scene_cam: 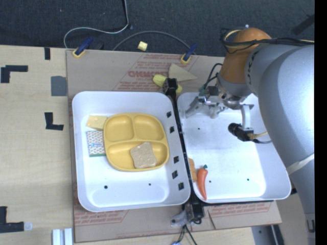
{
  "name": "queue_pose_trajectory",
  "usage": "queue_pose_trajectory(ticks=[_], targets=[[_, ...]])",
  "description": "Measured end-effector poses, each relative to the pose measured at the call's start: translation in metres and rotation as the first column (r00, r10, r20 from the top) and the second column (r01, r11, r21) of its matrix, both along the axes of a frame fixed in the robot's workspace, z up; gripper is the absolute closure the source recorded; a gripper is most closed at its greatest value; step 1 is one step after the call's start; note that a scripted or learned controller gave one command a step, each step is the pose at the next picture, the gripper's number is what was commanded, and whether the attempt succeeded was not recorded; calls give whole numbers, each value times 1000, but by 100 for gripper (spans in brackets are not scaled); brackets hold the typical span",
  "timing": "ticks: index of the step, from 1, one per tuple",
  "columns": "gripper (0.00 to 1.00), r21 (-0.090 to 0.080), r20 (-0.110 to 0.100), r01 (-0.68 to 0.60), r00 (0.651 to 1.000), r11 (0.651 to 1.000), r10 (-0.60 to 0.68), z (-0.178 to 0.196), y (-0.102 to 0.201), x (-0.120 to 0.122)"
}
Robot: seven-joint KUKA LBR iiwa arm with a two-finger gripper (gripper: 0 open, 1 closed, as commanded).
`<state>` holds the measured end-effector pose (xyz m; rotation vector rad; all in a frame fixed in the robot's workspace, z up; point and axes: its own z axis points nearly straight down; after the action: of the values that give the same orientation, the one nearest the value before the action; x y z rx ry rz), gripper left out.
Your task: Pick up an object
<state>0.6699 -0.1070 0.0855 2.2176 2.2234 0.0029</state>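
Nothing has been picked up yet, as far as the view shows. The hand (207,106) sits low at the 12 o'clock end of the right bin (265,185), near its top-left corner, hanging from the grey arm (286,96) with its orange band (240,55). Whether it is spread or closed cannot be told from this slant, and no object shows in its grip.

The nearest candidate is the carrot (202,181), lying at about 7 o'clock in the right bin, close against the divider between the bins and well apart from the hand. The white floor under the hand looks bare, so a closing there would likely catch nothing.

The left bin (89,195) holds the other choices: a yellow divided plate (122,129) in the middle, a slice of toy bread (143,155) resting in its lower right compartment, and a pale yellow wedge (96,122) with a checked sponge-like block (95,143) just beside the plate at 9 o'clock.

All of the task remains: move over an object, descend, close, lift.
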Motion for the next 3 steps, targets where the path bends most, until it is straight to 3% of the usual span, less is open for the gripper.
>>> queue_pose_trajectory(ticks=[1,2,3], targets=[[100,-2,2,-1,1000,1000,1,10,0,0],[100,2,0,-3,1000,1000,3,104,57,-41],[100,1,-3,-1,1000,1000,1,141,95,-71]])
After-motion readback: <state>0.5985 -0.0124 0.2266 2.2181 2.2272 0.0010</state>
